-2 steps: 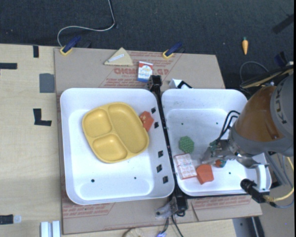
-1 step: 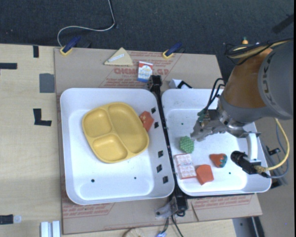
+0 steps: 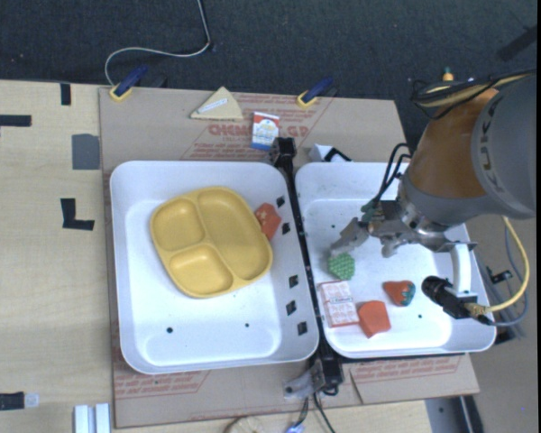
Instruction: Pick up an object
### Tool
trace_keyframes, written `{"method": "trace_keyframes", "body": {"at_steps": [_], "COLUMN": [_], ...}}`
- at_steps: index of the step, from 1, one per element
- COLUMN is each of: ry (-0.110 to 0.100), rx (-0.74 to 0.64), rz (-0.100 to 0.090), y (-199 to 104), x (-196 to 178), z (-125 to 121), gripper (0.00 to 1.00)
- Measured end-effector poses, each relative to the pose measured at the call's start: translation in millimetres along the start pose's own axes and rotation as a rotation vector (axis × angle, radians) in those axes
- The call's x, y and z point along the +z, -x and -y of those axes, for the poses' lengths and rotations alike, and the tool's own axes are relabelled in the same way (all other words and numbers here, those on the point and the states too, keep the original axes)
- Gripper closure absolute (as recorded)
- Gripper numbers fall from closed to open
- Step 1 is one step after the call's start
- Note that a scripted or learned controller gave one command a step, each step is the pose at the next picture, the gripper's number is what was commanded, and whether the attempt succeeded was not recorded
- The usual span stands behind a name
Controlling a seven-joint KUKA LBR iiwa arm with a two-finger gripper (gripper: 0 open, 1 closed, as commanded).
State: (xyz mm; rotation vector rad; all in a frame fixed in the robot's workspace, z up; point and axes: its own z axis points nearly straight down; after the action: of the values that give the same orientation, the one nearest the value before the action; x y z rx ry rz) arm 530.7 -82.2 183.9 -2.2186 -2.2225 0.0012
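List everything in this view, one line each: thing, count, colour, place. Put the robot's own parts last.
left bin: 1, white, left half of bench
right bin: 1, white, right half of bench
divided plate: 1, yellow, three compartments, in left bin
small red piece: 1, red-orange, in left bin beside the plate's right edge
green object: 1, green, in right bin near its left side
printed packet: 1, white with red print, in right bin, front left
orange block: 1, orange-red, in right bin, right of the packet
red object: 1, red, in right bin, above-right of the block
small box: 1, red, white and blue, on cardboard behind the bins
clips: 2, blue and yellow, at cardboard's rear edge
arm: 1, grey with orange band, over right bin
gripper: 1, grey, above the green object
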Motion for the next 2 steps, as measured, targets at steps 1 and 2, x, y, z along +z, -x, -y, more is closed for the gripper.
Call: {"method": "trace_keyframes", "body": {"at_steps": [1,2], "ry": [0.006,0.008], "rx": [0.001,0.0], "rz": [0.001,0.002], "y": [15.8,15.6], "x": [97.5,97.4], "z": [-32.2,-30.3], "gripper": [0.0,0.0]}}
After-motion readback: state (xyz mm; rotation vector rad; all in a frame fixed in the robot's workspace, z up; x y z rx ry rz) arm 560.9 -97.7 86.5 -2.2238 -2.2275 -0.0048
